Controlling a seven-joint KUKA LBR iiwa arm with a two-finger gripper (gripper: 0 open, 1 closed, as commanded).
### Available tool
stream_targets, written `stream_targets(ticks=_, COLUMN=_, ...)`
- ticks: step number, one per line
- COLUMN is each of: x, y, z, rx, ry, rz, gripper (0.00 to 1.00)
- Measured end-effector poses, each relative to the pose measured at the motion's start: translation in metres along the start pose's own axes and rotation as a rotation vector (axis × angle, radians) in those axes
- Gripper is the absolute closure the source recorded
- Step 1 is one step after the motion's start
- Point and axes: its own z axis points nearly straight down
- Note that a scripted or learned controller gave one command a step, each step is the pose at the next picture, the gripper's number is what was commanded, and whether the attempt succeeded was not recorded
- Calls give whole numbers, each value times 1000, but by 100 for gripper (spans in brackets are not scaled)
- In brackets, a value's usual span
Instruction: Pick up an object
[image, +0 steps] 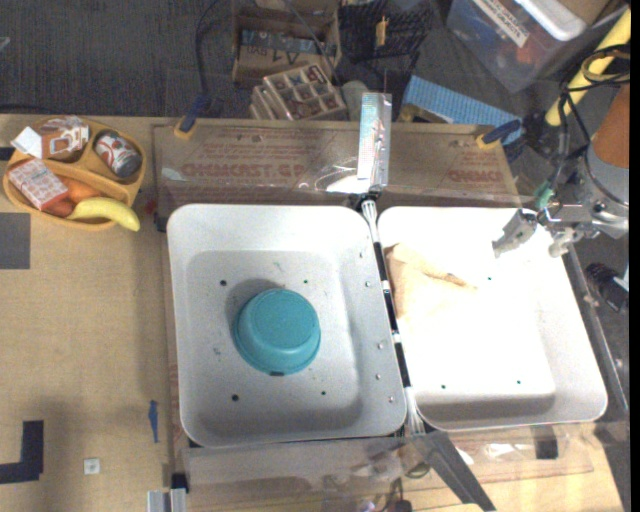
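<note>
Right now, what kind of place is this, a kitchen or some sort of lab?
Most likely a robotics lab bench: two white bins side by side, one with a teal bowl, a gripper over the right bin, cluttered crates and cables behind.

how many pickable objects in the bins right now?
1. A teal bowl sits upside down near the middle of the left bin. The right bin shows a tan patch by its left wall; whether that is an object, I cannot tell.
</note>
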Motion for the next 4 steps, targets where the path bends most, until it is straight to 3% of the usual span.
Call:
stream_targets(ticks=1, x=61, y=52, z=122, rx=0, ry=0, rz=-27, gripper=0)
stream_targets(ticks=2, x=36, y=24, z=148, rx=-8, ry=-1, rz=-38, gripper=0)
stream_targets(ticks=3, x=72, y=22, z=147, rx=-8, ry=-2, rz=-203, gripper=0)
stream_targets(ticks=4, x=72, y=22, z=147, rx=-8, ry=-2, rz=-202, gripper=0)
